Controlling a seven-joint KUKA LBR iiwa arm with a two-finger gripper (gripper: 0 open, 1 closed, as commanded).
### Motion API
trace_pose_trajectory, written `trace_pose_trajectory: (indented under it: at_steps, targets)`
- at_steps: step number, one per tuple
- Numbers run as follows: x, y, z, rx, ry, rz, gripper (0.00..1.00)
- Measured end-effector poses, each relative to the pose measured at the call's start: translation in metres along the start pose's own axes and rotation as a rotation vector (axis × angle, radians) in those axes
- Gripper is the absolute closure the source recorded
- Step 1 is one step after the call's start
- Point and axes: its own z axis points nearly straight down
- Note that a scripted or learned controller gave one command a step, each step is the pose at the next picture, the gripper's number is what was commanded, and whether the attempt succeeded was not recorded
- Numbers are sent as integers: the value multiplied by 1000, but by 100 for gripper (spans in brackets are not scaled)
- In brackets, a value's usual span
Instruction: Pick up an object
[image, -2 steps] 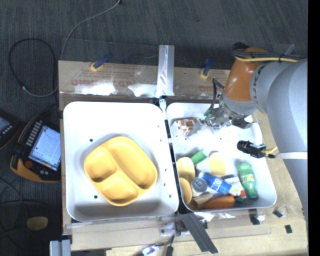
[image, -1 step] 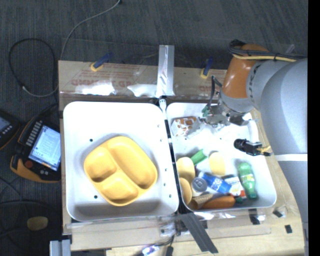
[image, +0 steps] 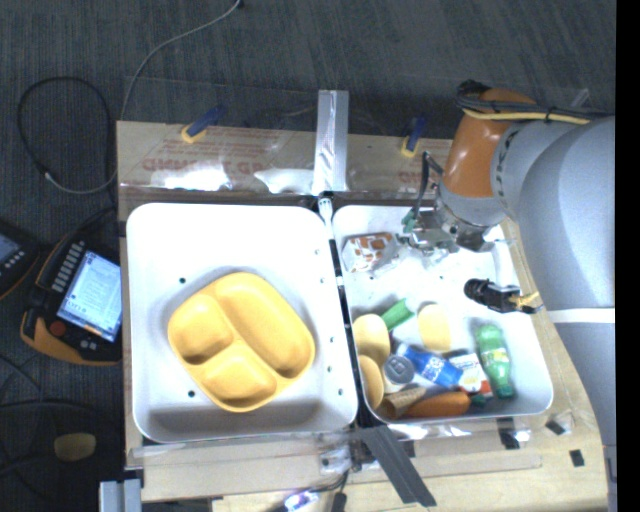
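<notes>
Your gripper (image: 432, 232) hung low over the far end of the right bin (image: 527, 330), just beside the small printed packet (image: 366, 251), and I could not tell whether it was spread or clenched. The 2 nearest candidates were that packet and the pale yellow block (image: 434, 326). You did best to settle squarely over 1 isolated item, clear of the crowded near end by the green bottle (image: 493, 357).
</notes>
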Motion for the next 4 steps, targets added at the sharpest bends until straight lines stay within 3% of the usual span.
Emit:
trace_pose_trajectory:
  at_steps: [1, 2, 3, 4]
  targets:
    - [38, 12, -95, -53, 5, 53, 0]
    - [39, 2, -120, -52, 1, 0, 0]
    - [22, 12, -38, -51, 2, -74, 0]
    - [27, -2, -5, -75, -3, -144, 0]
